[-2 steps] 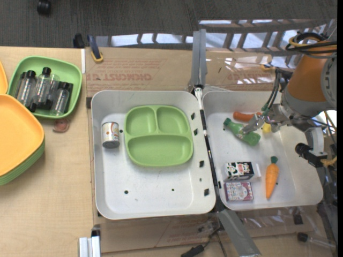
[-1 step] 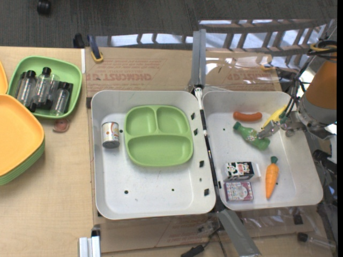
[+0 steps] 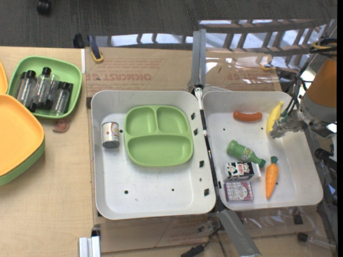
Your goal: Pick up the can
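The can (image 3: 110, 134) is small, with a silver lid and a pale label. It stands upright in the left bin (image 3: 107, 197), between the bin's left wall and a green divided plate (image 3: 159, 135). My gripper (image 3: 280, 128) hangs over the right bin's far right side, just beside a yellow banana (image 3: 274, 116) and far from the can. The grey arm with its orange band (image 3: 325, 87) comes in from the right edge.
The right bin (image 3: 300, 191) holds a red sausage (image 3: 247, 115), a green bottle (image 3: 244, 152), a small milk carton (image 3: 241, 169), a pink box (image 3: 239, 191) and a carrot (image 3: 271, 179). Left of the bins sit orange plates (image 3: 19, 143) and a green tray of vials (image 3: 45, 87).
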`<state>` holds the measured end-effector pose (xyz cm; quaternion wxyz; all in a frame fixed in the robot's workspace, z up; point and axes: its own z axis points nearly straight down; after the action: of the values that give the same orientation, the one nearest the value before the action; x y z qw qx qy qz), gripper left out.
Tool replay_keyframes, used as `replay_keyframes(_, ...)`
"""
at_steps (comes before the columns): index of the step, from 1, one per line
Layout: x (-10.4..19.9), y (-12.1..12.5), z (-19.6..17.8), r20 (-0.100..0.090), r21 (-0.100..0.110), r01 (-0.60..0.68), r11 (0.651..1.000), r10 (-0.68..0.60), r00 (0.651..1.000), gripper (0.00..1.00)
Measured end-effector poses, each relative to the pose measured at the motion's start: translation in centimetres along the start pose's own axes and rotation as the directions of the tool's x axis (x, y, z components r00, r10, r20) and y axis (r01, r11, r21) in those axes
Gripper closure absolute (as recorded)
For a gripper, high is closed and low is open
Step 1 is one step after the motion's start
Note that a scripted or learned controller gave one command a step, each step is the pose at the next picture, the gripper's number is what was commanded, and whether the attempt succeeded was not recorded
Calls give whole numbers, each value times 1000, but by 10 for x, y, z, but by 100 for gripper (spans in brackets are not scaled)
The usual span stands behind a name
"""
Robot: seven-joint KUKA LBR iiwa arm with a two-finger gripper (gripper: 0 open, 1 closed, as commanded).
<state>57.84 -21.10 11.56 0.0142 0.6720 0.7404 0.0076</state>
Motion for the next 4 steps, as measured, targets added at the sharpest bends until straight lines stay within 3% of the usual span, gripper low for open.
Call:
replay_keyframes(1, 45, 43, -89, -6, 32, -97, 995, 97, 995, 100)
replay_keyframes(2, 132, 71, -88, -11, 31, 49, 998, -48, 999, 100)
replay_keyframes(3, 160, -9, -77, -8, 34, -63, 997, 63, 998, 100)
replay_keyframes(4, 206, -21, -78, -9, 35, -39, 999, 40, 999, 100)
